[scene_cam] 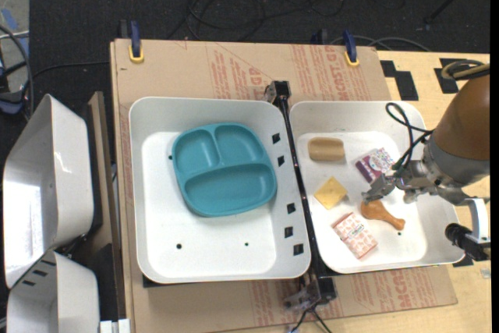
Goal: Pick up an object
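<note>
Pincer (387,191) hovered just above drumstick (382,211); whether released or clenched, couldn't tell. Nothing lifted yet; grasp remained.

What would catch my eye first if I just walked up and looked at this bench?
Probably the teal divided plate, lying alone in the left white bin. Next, the grey and orange arm reaching in from the right, its gripper low over the right bin, just above a toy chicken drumstick. Around it lie a bread roll, a yellow wedge and two small packets.
</note>
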Robot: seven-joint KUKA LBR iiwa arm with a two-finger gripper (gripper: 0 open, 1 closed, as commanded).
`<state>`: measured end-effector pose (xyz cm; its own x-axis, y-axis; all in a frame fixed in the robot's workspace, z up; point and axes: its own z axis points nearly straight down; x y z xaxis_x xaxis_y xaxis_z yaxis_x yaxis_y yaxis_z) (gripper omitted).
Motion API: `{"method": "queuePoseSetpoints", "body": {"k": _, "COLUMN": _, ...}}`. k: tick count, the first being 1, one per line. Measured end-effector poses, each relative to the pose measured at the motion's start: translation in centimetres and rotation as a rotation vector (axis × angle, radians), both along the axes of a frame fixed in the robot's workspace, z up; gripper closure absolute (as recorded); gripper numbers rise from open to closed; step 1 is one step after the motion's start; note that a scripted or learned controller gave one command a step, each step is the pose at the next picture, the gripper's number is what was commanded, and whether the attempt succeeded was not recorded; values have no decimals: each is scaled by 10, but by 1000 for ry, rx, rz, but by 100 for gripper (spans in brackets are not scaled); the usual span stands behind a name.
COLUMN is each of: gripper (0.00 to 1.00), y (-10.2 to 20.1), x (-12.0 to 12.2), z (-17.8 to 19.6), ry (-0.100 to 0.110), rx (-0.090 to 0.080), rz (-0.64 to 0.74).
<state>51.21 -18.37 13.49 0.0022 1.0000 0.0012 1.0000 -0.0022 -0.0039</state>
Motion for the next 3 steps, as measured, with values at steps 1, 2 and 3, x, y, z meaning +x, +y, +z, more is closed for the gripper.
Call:
{"method": "queuePoseSetpoints", "body": {"k": 1, "gripper": 0, "y": 1, "x": -1, "z": -46, "ry": 0, "rx": 0, "rz": 0}}
{"method": "queuePoseSetpoints", "body": {"k": 2, "gripper": 100, "y": 0, "x": 0, "z": -33, "ry": -4, "rx": -1, "rz": -1}}
{"method": "queuePoseSetpoints", "body": {"k": 3, "gripper": 100, "y": 5, "x": 3, "z": 10, "ry": -7, "rx": -2, "rz": 5}}
